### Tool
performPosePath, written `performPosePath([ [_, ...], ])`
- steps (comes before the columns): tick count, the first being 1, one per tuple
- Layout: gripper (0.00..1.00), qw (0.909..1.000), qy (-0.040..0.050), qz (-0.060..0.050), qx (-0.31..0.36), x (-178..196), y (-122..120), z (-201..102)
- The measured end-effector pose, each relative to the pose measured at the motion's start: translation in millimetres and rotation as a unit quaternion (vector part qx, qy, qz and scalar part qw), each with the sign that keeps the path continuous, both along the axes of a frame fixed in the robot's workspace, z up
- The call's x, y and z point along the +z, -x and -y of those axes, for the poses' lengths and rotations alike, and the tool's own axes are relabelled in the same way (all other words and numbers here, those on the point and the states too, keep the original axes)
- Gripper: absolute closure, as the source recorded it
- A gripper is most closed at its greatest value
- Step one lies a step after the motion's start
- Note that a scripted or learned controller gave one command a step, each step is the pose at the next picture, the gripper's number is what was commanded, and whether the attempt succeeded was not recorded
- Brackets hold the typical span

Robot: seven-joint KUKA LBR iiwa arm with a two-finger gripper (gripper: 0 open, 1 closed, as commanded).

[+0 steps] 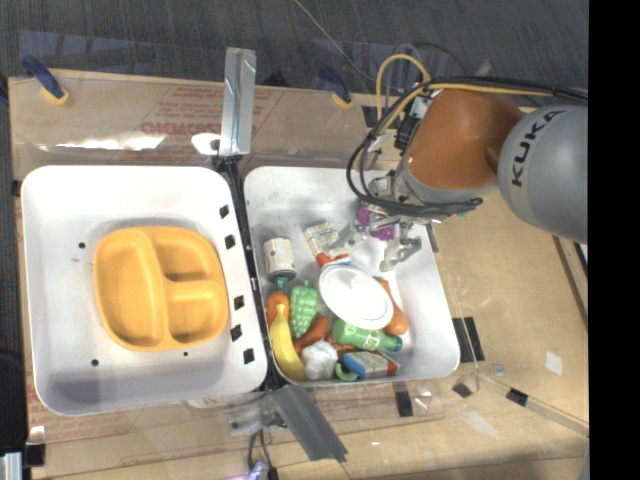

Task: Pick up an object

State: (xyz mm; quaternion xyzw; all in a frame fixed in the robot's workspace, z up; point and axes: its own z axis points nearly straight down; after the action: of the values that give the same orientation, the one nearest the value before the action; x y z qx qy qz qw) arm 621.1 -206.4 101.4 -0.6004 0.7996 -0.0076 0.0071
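White bins, two: left bin (pixel 60 268) holds a yellow divided tray (pixel 160 286); right bin (pixel 440 308) — lower centre — holds a white lid (pixel 355 298), banana (pixel 283 343), green bottle (pixel 368 339), small can (pixel 279 257). Gripper (pixel 392 240) over right bin's upper right, purple piece (pixel 378 230) at its fingers — grasp cannot be told.

Dark grey carpet (pixel 150 8) beyond the far edge. Pale wood tabletop (pixel 520 298), black tape marks (pixel 468 338) at right, clear sheeting (pixel 120 118) clipped across back.
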Motion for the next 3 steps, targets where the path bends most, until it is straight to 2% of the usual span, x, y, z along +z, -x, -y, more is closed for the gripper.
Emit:
performPosePath([
  [1, 0.0, 0.9982, 0.0016, -0.001, 0.061, 0.3, 17.4, -47.8],
  [2, 0.0, 1.0, -0.0015, 0.003, 0.003, 0.4, 57.9, -2.0],
  [3, 0.0, 0.9994, -0.0004, -0.004, 0.035, -0.8, 28.2, 3.7],
])
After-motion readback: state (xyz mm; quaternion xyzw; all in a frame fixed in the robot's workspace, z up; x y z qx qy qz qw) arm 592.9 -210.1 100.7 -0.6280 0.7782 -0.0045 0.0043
